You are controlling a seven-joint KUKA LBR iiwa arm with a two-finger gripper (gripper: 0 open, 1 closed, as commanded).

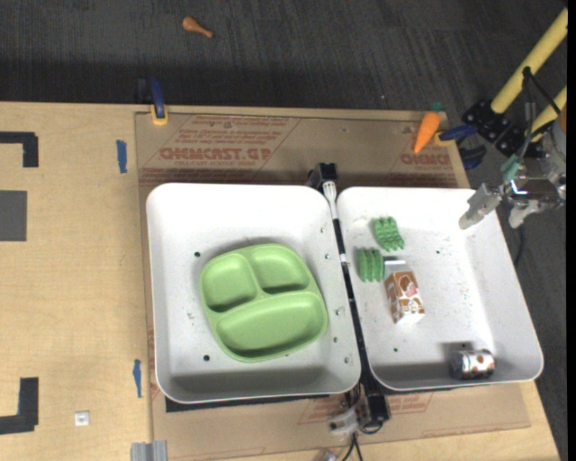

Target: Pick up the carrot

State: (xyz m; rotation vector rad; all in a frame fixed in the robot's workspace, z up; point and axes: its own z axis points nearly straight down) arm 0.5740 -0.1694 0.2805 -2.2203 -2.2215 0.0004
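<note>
The carrot (427, 131) lay outside both bins, on the brown cardboard sheet (225, 149) near the upper right of the frame, tilted with its green top uppermost, just above the far right corner of the right bin (504, 297). The gripper (493, 203) hung at the right edge of the frame over that bin's upper right rim, below and to the right of the carrot and apart from it; its pale fingers (474, 209) stood spread with nothing between them. Inside the right bin sat two green ridged blocks (379, 248) near its left wall, a small brown and white carton (404, 295) just beside them toward the centre, and a small can (472, 362) lying on its side in the lower right corner. The left bin (180, 225) held a green divided plate (262, 300) with three compartments. A small orange object (196, 27) lay on the dark floor at the upper left of the frame.
</note>
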